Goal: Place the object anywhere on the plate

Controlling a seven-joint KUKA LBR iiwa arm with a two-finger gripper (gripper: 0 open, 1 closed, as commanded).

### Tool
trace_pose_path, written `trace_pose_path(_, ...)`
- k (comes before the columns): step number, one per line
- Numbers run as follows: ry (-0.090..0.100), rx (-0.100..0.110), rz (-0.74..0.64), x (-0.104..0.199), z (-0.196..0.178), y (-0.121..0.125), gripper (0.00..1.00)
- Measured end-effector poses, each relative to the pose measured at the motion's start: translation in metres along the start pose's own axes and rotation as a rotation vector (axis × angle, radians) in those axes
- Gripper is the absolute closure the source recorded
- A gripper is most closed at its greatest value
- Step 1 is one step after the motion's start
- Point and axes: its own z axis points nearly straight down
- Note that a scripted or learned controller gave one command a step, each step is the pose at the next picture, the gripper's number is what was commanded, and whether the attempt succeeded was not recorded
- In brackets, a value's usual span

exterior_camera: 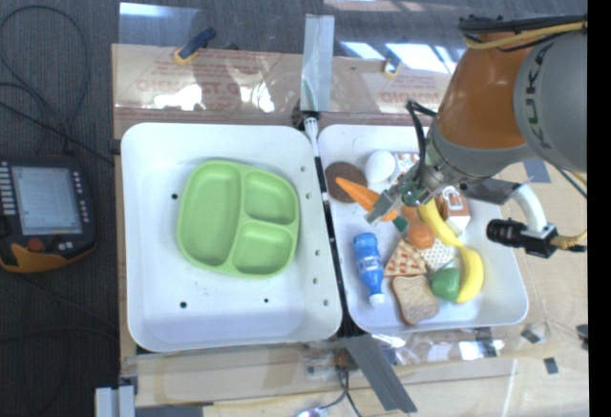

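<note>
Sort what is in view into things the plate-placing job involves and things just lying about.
Job: green three-compartment plastic plate in the left white bin; two-finger gripper down among the toys, at the orange carrot.

Lying about: blue bottle, yellow banana, bread slice, white egg.

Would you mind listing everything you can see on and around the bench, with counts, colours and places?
plate: 1, green, three compartments, in the left bin
left bin: 1, white, left half of bench
right bin: 1, white, right half of bench
toy carrot: 1, orange, right bin, near its left wall
egg: 1, white, top of right bin
bottle: 1, blue with white cap, right bin
bananas: 2, yellow, right bin, right side
bread slice: 1, brown, bottom of right bin
pizza slice: 1, orange-red, beside the bottle
teach pendant: 1, black and orange, on the floor at left
arm: 1, grey with orange band, from the right
gripper: 1, over the right bin by the carrot
</note>
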Motion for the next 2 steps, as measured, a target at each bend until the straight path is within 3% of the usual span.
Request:
trace_pose_path(1, 0.002, -0.002, -0.579, 0.046, 0.026, 0.005, 1.00)
trace_pose_path(2, -0.009, -0.011, -0.635, 0.008, -0.093, 0.058, 1.00)
